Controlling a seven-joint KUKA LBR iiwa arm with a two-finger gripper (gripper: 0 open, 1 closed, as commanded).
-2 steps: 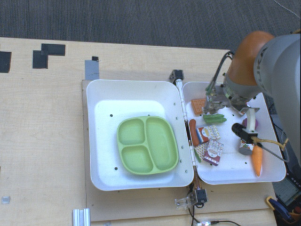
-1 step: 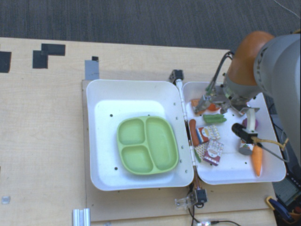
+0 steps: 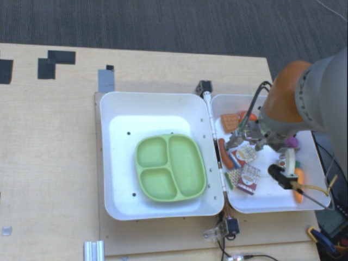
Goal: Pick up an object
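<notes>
My gripper [image 3: 243, 140] hangs low over the left half of the right bin [image 3: 272, 203], among a heap of small toy foods. An orange waffle-like piece [image 3: 230, 121] lies just behind it and a red sausage [image 3: 223, 153] just to its left. Right below it sit a pale patterned packet [image 3: 246, 154] and a red-and-white packet [image 3: 248, 179]. A purple piece [image 3: 293, 142] peeks out beside the wrist. Nothing is visibly held.
The left bin [image 3: 117, 145] holds a green three-part plate [image 3: 171, 167]. An orange carrot [image 3: 298, 188] and a white-and-green piece [image 3: 290, 159] lie at the right bin's right side. The divider between the bins [image 3: 215, 145] runs close to the gripper's left.
</notes>
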